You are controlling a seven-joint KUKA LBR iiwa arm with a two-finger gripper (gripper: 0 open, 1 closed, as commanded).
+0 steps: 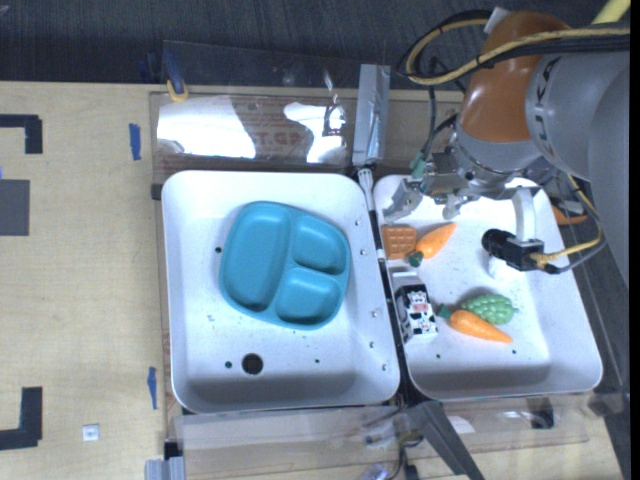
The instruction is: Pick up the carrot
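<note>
Two carrots lie in the right bin (pixel 560 363). A small orange carrot (pixel 436 238) rests near the bin's upper left, beside an orange waffle-like piece (pixel 399 240). A larger carrot (pixel 481 327) lies lower down, its leafy green top (pixel 492 306) just above it. My gripper (pixel 428 200) hangs over the bin's upper left corner, just above the small carrot in the view. Its two fingers stand apart, open, with nothing between them. The grey arm with its orange band (pixel 505 88) comes in from the upper right.
In the left bin (pixel 190 358) lies a blue divided plate (pixel 284 262). A small black-and-white object (pixel 416 309) sits by the right bin's left wall. A black fitting with a cable (pixel 512 248) hangs from the arm over the right bin.
</note>
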